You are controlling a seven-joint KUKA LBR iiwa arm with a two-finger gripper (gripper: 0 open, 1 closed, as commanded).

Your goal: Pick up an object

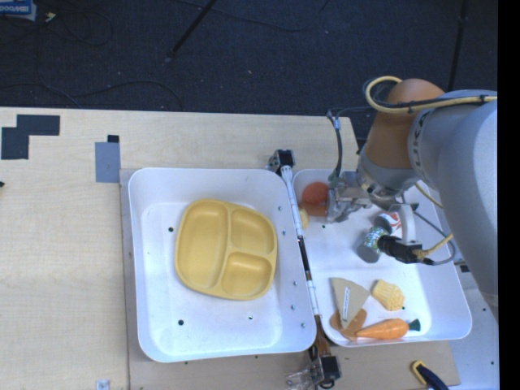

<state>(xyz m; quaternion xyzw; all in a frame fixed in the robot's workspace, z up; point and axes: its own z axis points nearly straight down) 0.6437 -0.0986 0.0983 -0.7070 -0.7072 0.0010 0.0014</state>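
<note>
My gripper [340, 205] hangs low in the right bin [455, 319], near that bin's far left corner. I cannot tell if it is open or closed, because my own wrist covers part of it. Nothing shows in its grip.

I will use the right bin as my landmark. An orange ball [314, 194] sits just beside my gripper, close to the bin's left wall. It is the nearest thing for me to pick up. Part of it is hidden behind my gripper. A small yellow bit [303, 217] peeks out just under the ball, right at the wall. I cannot say what it is.

In the middle of the bin lies a small can [372, 244], tipped on its side. A black cable crosses next to it, so that spot is tight.

At the near edge of the bin sit a pale wedge [347, 296], a yellow corn piece [388, 295] and an orange carrot [382, 329]. They are packed close together, and the carrot lies right along the near rim.

The most open floor in this bin is between the can and that group.

My big grey arm [467, 177] covers the bin's far right side, so I cannot see what is under it.

Left of the right bin is the left bin [162, 331]. A yellow tray [225, 248] with three parts lies in its middle, with bare white floor all around it. Both bins rest on the surface [57, 258].
</note>
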